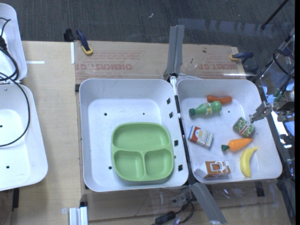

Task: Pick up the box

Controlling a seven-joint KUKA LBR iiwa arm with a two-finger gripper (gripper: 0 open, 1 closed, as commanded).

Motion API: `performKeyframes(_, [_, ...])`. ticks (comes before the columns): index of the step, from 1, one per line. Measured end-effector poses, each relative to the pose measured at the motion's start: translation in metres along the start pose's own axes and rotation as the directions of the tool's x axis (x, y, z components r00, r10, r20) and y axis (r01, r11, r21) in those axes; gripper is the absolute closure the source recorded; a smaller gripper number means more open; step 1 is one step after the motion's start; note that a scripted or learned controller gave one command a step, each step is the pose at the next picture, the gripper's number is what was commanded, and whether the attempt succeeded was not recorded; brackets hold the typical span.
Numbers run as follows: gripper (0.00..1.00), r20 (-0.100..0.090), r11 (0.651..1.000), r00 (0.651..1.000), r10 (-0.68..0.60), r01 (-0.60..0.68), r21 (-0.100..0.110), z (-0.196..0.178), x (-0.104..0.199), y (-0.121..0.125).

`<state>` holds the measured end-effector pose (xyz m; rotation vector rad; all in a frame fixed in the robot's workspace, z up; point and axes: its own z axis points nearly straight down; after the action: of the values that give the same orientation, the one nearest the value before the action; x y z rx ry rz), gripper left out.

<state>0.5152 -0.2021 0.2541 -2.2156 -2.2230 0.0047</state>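
A small white and orange box (200, 137) lies flat near the middle of the right bin (220, 90). A second, carton-like box (217, 169) with a brown print rests by that bin's front edge. My gripper (259, 114) reaches in over the bin's right rim, just above and to the right of a green packet (243, 126). It is well to the right of the white and orange box and touches neither box.
Also in the right bin are a green bottle (205, 109), an orange sausage shape (220, 99), a carrot (237, 144) and a banana (247, 161). The left bin (93, 125) holds a green divided plate (142, 151). Clamps and cables sit along the bench edges.
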Motion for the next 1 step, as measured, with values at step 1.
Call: performKeyframes(1, [0.00,-0.001,0.971,0.971,0.239,-0.239,0.000,0.0808,0.0419,0.0775])
